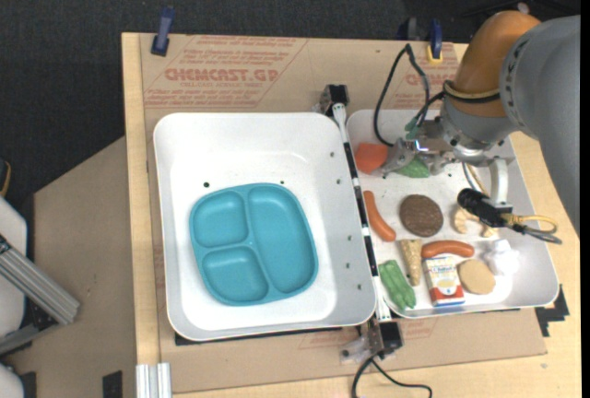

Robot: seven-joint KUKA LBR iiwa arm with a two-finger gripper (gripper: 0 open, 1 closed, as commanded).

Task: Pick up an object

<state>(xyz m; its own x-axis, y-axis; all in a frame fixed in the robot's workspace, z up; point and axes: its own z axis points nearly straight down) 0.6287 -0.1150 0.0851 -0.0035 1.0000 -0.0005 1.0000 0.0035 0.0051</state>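
- bench (240, 74): brown board with red print, on a pale wood top
- left bin (184, 147) and right bin (535, 272) sit on it side by side, touching
- blue clamps (164, 30) grip its far edge

Right bin (544, 281) holds toy food: orange-red piece (371, 157) and green piece (415, 169) at the far end; red hot dog (378, 216) along the left wall. Brown patty (421, 215) mid-bin; sausage (447, 249), small carton (444, 281), tan cookie (477, 276) and green pickle (396, 282) at the near end.
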